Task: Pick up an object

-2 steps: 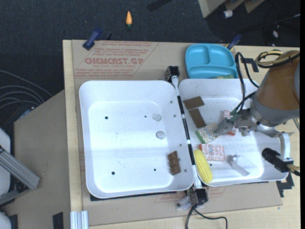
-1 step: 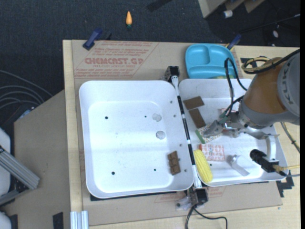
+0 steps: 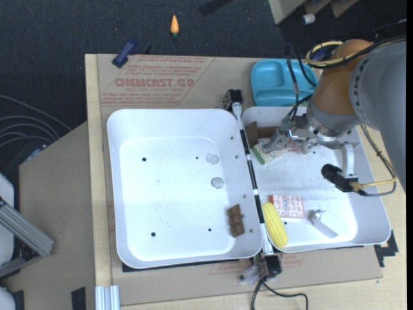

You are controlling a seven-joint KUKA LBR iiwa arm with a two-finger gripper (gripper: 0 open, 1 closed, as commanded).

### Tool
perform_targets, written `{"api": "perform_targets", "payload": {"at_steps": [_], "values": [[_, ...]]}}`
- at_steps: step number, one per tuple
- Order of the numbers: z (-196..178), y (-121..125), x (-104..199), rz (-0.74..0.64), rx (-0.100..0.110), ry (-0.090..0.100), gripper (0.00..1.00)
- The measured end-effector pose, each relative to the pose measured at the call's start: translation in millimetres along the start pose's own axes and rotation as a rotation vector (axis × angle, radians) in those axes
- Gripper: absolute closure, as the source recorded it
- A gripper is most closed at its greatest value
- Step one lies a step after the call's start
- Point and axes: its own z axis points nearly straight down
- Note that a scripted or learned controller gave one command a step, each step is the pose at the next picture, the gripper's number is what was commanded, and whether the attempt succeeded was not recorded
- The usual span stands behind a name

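Metal fingers of the gripper (image 3: 279, 142) sit low in the right bin (image 3: 368, 199), near its upper left corner, and we see a green and white packet (image 3: 270, 151) lying between and under them; whether they are clenched on it or merely touching it, we cannot tell. Just behind the packet, against the bin's rear wall, we see a small brown block (image 3: 251, 135). The arm (image 3: 361, 76) rises from the gripper toward the right, with its orange band (image 3: 334, 92) above the wrist.

Further down the same bin we find a red and white card (image 3: 288, 206), a yellow corn cob (image 3: 275, 225) along the left wall just beside it, and a grey metal piece (image 3: 322, 223) to the right of the card.

Across the divider, the left bin (image 3: 129, 173) holds a brown chocolate-like bar (image 3: 235, 219) near its lower right corner and 2 small clear discs (image 3: 215, 170) nearer the middle.

Behind the right bin we see a blue tray (image 3: 274, 82) on the bench (image 3: 161, 79). Beyond the bench, on the dark floor, lie a blue object (image 3: 124, 53) and a small orange carrot (image 3: 174, 25).
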Motion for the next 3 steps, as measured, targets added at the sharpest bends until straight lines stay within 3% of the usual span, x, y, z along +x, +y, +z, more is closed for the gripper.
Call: {"api": "perform_targets", "payload": {"at_steps": [1,2,3], "values": [[1,43,10,0.002,0.012,0.000,0.00],[-10,43,9,0.002,0.013,-0.003,1.00],[-10,43,9,0.002,0.013,-0.003,0.00]]}}
